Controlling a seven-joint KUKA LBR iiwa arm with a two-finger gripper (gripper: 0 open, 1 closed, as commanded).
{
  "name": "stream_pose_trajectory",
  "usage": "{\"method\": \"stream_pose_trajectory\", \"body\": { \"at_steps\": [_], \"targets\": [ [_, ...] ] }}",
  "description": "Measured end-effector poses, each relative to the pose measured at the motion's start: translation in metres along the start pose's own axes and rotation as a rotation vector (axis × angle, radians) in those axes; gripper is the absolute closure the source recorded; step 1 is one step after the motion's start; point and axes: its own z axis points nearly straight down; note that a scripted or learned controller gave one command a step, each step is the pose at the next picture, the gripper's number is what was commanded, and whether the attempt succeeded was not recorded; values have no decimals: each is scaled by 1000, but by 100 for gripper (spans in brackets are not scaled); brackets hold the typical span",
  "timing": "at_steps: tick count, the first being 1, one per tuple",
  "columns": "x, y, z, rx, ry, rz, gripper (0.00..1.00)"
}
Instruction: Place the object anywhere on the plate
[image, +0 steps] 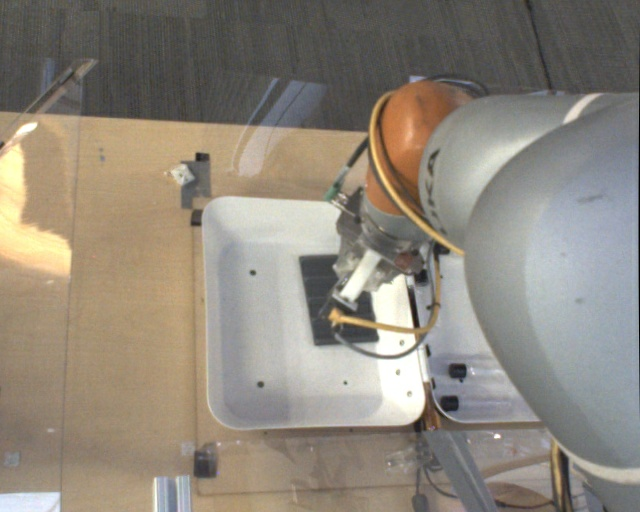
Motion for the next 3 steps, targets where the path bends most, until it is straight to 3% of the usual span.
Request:
{"method": "stream_pose_trajectory", "body": {
  "at_steps": [1,2,3],
  "targets": [
    [24,-57,-21,-1,1,-291,100],
    [67,-101,15,1,0,-549,100],
    [107,-38,31,-2,0,-1028,100]
  ]
}}
